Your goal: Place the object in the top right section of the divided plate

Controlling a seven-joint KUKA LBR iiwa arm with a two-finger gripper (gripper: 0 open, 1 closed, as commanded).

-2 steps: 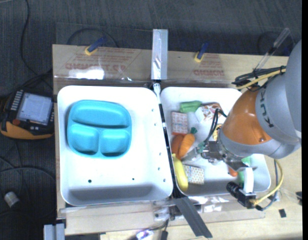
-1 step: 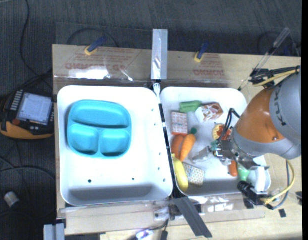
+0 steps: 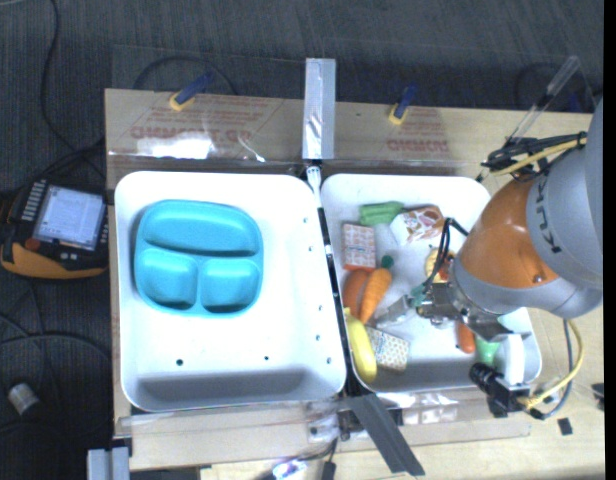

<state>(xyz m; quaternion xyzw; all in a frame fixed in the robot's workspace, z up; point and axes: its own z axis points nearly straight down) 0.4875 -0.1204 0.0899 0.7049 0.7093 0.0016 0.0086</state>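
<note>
End effector (image 3: pixel 406 308) beside carrot (image 3: pixel 373 290)

You see the blue divided plate (image 3: pixel 199 257) lying in the left bin (image 3: pixel 218 368). The right bin (image 3: pixel 468 190) holds a carrot (image 3: pixel 373 291), a banana (image 3: pixel 360 351), a green piece (image 3: pixel 380 211) and small packets. The arm (image 3: pixel 528 253) reaches in over them, its gripper (image 3: pixel 413 305) low beside the carrot.

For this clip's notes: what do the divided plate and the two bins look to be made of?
The divided plate looks like moulded plastic: uniform turquoise, smooth, rounded section walls, soft sheen. The left bin and right bin look like thin white plastic too, semi-gloss with rounded corners and rolled rims, though coated metal can't be ruled out.
</note>
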